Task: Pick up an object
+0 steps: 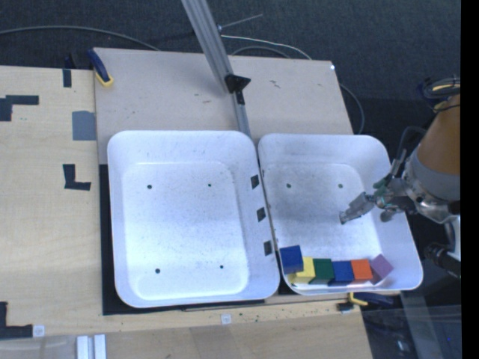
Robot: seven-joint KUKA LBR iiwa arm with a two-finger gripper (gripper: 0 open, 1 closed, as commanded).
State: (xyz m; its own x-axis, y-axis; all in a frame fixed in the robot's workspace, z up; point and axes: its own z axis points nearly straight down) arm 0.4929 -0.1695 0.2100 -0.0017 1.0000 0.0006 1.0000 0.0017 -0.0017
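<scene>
Several small blocks lie in a row along the front wall of the right bin [314,152]: a blue block [290,257] on a yellow one [303,272], then a green block [322,268], another blue block [343,271], an orange block [361,269] and a purple block [381,265]. My gripper [355,209] hangs over the right side of that bin, pointing left, above and behind the row of blocks. Nothing shows between its fingers.
The left bin [179,215] sits beside the right one on the wooden bench. A slanted metal pole [209,36] rises from between the bins at the back. A yellow-and-blue clamp [101,69] lies at the back left, another [358,300] at the front edge.
</scene>
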